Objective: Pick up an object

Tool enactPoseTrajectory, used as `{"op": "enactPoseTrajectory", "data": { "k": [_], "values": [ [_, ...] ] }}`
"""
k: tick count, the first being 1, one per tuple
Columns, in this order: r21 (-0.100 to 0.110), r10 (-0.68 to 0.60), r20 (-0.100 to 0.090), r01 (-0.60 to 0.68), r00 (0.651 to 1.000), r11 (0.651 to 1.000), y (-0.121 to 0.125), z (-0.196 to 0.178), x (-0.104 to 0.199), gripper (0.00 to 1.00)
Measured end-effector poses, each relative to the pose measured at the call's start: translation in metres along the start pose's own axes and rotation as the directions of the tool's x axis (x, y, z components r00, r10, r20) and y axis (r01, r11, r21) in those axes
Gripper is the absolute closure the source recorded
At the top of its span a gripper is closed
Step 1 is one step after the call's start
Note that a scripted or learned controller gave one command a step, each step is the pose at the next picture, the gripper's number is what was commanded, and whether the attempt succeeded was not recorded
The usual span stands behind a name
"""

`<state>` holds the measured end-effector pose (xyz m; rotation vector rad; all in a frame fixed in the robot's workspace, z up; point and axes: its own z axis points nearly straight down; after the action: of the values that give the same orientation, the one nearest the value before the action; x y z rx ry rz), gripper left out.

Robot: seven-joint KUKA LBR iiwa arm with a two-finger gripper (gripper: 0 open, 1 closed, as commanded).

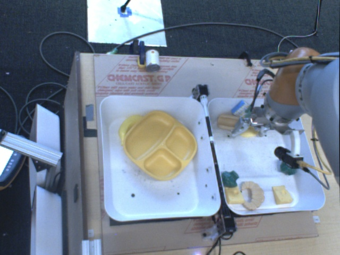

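The arm (313, 89) comes in from the right, its orange band (284, 81) above the far end of the right bin (255, 158). The gripper (243, 127) hangs low there, just beside a tan block (227, 122) and close over a yellow scrap (251, 134); whether it is clenched or released I cannot tell, nor whether it touches either thing. A blue piece (238, 107) lies just behind the tan block, near the bin's far wall.

At the near end of the same bin a green lump (230, 178) sits by the left wall; just in front of it lies a yellow block (234, 196), touching or almost touching a pale ring (253, 194); a second yellow block (282, 194) lies apart to the right; a second green lump (289, 169) rests by the right wall, about midway along. The middle of the bin floor is bare white.

The left bin (143, 195) holds a yellow tray (161, 144) with three compartments, turned at an angle to the bin's walls; it rests on another yellow dish (129, 126), which peeks out at its far left edge; a few dark specks dot the floor in front of it.

Both bins stand side by side, rims touching, on a surface (175, 70) covered with cardboard printed in red; at its far edge stands a small silver cap (152, 59) with blue and yellow bits beside it. Beyond, on the dark floor, lies a white sheet (125, 15) with a blue mark; cables loop around it.
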<state>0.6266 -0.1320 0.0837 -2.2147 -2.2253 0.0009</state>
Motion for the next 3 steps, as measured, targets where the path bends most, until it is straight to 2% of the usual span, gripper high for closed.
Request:
{"op": "enactPoseTrajectory", "data": {
  "k": [1,2,3],
  "values": [
    [0.020,0.000,0.002,0.000,1.000,1.000,0.037,0.001,0.023,0.00],
    [0.030,-0.001,0.000,0.001,1.000,1.000,0.035,-0.008,0.023,1.00],
    [-0.006,-0.001,0.000,0.001,1.000,1.000,-0.025,-0.102,0.084,1.00]
  ]
}}
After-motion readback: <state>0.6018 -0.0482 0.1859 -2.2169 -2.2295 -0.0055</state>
